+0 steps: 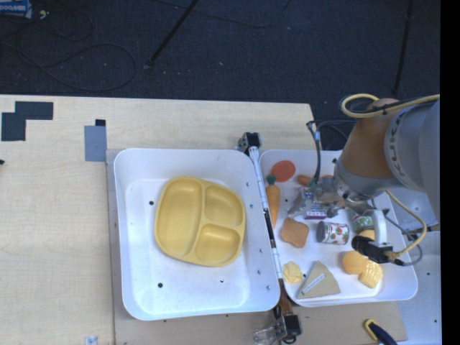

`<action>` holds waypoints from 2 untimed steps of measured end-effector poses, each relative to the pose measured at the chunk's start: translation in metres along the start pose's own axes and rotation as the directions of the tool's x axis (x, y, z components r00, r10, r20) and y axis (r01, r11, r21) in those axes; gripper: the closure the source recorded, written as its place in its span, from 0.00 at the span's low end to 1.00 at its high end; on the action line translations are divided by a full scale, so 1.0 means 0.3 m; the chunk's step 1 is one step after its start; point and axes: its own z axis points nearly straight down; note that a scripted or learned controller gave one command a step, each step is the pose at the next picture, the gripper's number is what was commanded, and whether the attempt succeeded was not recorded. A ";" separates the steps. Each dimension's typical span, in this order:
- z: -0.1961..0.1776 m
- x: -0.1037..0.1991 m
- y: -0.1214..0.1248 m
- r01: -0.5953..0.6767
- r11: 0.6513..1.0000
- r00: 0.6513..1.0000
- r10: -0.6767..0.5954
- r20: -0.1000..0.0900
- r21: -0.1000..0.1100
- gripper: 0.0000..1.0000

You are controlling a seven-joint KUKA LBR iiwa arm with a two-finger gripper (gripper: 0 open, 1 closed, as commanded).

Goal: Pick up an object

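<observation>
My hand (314, 201) hangs low over the right bin (402, 290), in the right half of the frame; whether it is open or closed I cannot tell. Just below it lies a brown bread slice (294, 232), and beside that, to the right, a small can (333, 232). A carrot (272, 198) lies to my hand's left against the bin wall, with a red disc (283, 169) above it. Lower down sit a wedge (317, 280) and yellow pieces (361, 266). The left bin (136, 279) carries a yellow divided tray (199, 220), well apart from my hand.
</observation>
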 end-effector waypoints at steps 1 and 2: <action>0.002 0.023 -0.108 -0.002 1.000 1.000 0.002 0.001 -0.007 0.00; -0.158 0.097 0.182 0.001 1.000 1.000 -0.001 0.000 0.005 0.00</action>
